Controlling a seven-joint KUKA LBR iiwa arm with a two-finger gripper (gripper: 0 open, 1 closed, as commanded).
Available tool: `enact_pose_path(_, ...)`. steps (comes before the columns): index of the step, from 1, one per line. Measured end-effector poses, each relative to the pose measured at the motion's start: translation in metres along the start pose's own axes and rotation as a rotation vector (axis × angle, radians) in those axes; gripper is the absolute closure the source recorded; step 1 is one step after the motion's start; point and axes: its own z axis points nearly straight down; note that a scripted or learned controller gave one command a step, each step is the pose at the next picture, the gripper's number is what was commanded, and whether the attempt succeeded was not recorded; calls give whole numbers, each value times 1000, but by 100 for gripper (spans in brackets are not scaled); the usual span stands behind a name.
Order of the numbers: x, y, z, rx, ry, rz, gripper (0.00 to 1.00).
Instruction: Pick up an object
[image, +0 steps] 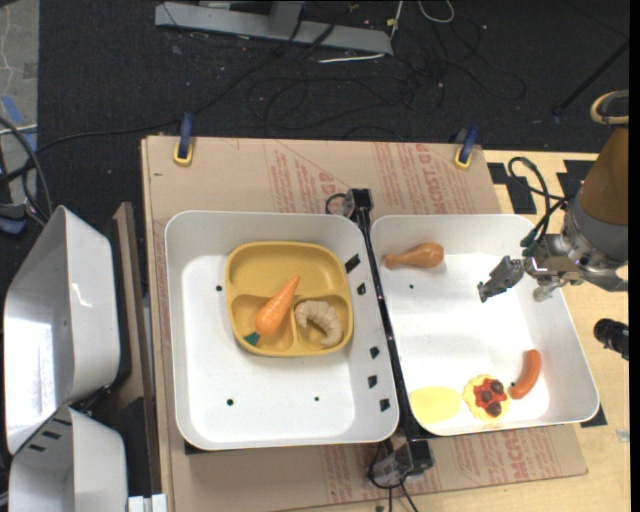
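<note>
So yellow tray w/ carrot, shrimp in left bin.

Arm in from right, orange band above grey wrist. End effector low, pointing left, slightly tilted. Nothing visible between its fingers.

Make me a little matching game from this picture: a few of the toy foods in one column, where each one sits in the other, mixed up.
Things:
1. carrot
2. shrimp
3. chicken drumstick
4. sausage

Places:
A. right bin, far side near the divider
B. yellow plate, lower right compartment
C. right bin, near right corner
D. yellow plate, lying across its compartments

Pairs: 1-D, 2-B, 3-A, 4-C
</note>
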Motion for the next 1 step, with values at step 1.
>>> enact_pose_path(1,0,5,63,0,0,1,0)
